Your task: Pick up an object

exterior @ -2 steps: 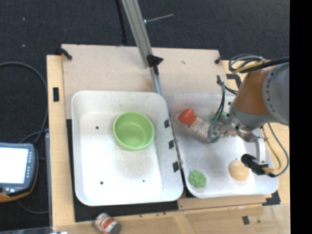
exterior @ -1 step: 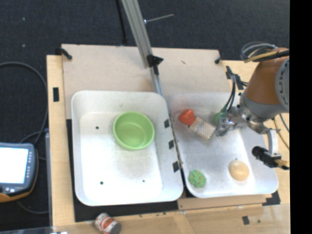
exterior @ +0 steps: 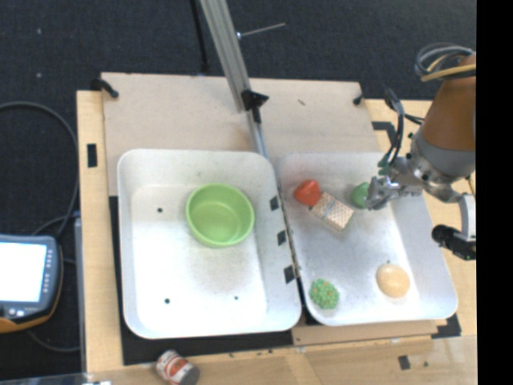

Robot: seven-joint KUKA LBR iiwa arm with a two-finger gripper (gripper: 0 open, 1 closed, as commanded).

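Spanning most of the view, the bench [exterior: 176, 111] carries two shallow white bins side by side. The left bin [exterior: 144, 295] holds a green bowl [exterior: 220, 214], upright and set toward the bin's upper middle. The right bin [exterior: 425, 283] holds five smaller things. The arm [exterior: 450, 127], grey with an orange band, enters from the right and ends at the upper right part of this bin. The gripper [exterior: 375, 194] sits low against a small green object [exterior: 360, 193]; whether it is open or closed on that object cannot be told from this angle. A speckled tan block [exterior: 332, 212] lies tilted just left of the green object, with a red-orange object [exterior: 306, 192] touching its upper left corner. A pale orange rounded object [exterior: 393, 281] rests near the bin's lower right, well apart from a green textured ball [exterior: 325, 293] at the lower left corner. A metal post [exterior: 228, 50] rises at a slant from behind the bins. A tablet screen [exterior: 24, 279] lies at the left edge, and a small can [exterior: 176, 367] lies on its side below the left bin.
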